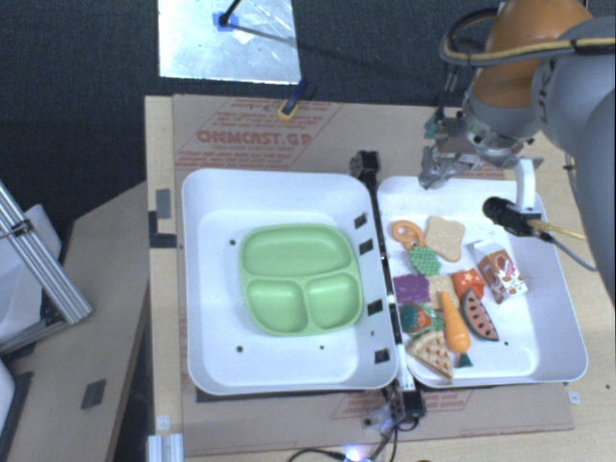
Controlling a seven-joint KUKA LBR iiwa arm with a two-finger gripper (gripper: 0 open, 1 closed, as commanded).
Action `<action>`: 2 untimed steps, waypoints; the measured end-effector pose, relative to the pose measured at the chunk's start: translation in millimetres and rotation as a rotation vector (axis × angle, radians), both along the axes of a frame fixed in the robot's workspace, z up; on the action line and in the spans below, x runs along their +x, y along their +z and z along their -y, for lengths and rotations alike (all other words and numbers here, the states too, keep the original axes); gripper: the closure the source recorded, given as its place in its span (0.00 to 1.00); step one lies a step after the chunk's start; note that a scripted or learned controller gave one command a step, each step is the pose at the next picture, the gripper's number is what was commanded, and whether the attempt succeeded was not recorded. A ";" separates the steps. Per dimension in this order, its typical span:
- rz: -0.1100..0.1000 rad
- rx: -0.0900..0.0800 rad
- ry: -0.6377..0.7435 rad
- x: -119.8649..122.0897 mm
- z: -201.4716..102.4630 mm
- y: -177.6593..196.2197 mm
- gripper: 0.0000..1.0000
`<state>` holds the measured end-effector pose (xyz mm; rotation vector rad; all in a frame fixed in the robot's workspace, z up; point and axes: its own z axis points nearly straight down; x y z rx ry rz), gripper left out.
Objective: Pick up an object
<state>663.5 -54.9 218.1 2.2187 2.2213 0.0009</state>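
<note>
Overhead, fingers (pixel 435 177) above right bin (pixel 563 349), grip state unclear; cardboard (pixel 255 135) reads "CHEMCAST", seemingly "GP".

Dark blue-black carpet floor (pixel 67 85) surrounding bench. Tan wooden bench top (pixel 106 258) sitting under printed cardboard sheet (pixel 255 135). Shiny silver square panel (pixel 228 25) lying on floor beyond bench, catching light, blue tape at centre. Metal frame rails (pixel 34 263) slanting in at left edge
</note>
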 end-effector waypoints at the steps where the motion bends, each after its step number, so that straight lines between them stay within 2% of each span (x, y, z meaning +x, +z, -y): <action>1: 0.003 0.001 0.005 5.5 -10.8 16.9 1.00; 2: 0.000 0.000 0.004 1.1 -14.6 2.0 1.00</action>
